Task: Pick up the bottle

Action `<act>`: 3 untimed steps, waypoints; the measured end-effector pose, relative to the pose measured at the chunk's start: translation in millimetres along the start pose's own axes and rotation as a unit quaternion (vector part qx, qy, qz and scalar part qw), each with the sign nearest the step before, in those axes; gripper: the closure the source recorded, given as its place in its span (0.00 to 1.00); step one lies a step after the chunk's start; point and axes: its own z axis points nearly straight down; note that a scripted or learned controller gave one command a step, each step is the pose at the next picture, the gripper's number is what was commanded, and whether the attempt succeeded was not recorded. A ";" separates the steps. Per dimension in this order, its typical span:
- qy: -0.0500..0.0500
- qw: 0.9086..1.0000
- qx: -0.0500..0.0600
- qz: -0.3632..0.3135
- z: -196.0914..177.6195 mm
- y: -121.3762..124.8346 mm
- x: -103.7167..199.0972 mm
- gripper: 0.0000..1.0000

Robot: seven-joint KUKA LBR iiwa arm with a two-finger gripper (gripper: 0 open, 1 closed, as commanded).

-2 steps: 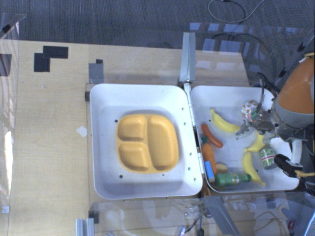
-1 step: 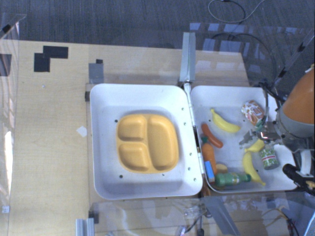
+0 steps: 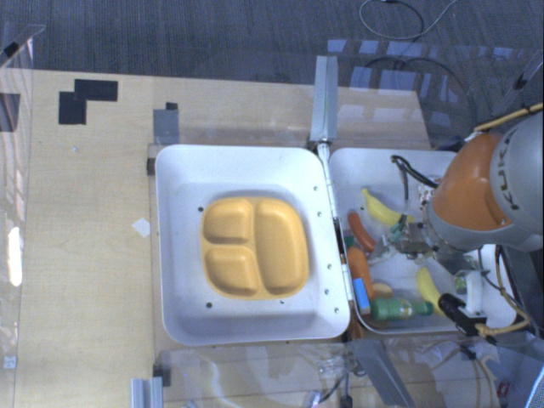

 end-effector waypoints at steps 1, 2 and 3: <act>0.001 1.000 -0.003 -0.001 -12.1 3.0 1.3 1.00; 0.001 0.999 0.005 -0.031 -88.2 35.7 -43.6 1.00; 0.001 0.999 0.007 0.033 -74.2 9.4 17.5 1.00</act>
